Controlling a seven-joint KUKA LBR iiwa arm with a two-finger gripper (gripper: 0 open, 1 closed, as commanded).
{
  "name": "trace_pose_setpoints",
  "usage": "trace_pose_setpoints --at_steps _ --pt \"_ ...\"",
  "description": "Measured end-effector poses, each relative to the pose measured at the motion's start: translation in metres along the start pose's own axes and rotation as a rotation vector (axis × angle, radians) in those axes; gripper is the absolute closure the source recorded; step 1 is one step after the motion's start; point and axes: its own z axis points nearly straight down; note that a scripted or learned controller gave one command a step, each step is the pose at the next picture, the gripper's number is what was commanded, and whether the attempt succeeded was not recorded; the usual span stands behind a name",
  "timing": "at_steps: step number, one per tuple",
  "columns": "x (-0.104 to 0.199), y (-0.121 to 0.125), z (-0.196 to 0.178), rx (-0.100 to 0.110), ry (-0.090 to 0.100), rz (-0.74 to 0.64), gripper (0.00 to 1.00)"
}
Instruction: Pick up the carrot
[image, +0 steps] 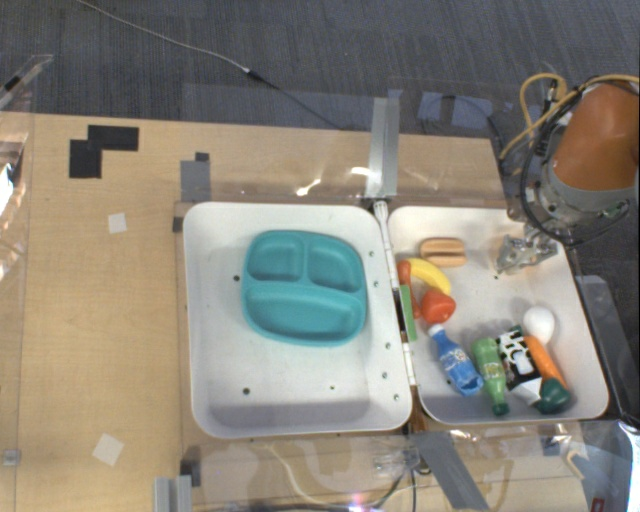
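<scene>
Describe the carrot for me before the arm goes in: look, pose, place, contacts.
The carrot is a small orange toy, plastic by its look, with a dark green top. It lies flat and slanted in the right bin's lower right corner, green end toward the near rim. It touches the black-and-white toy and ends just below the white egg.

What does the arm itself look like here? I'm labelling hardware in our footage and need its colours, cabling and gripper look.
The arm enters at the upper right: a rounded orange band over a grey wrist section. Yellow and dark cables loop loosely along its left side. Below it sits the gripper, a small pale grey metallic piece seen over the right bin. No markings can be made out.
</scene>
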Motion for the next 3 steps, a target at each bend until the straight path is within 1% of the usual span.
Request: trace_pose_setpoints --at_steps 1,2,3 --pt "0.0 0.0 0.0 -0.001 -0.001 0.001 0.0" --pt "0.0 0.002 0.015 -0.013 0.0 -0.187 0.0" --pt "-0.001 0.002 0.016 -0.014 0.0 -0.239 0.0"
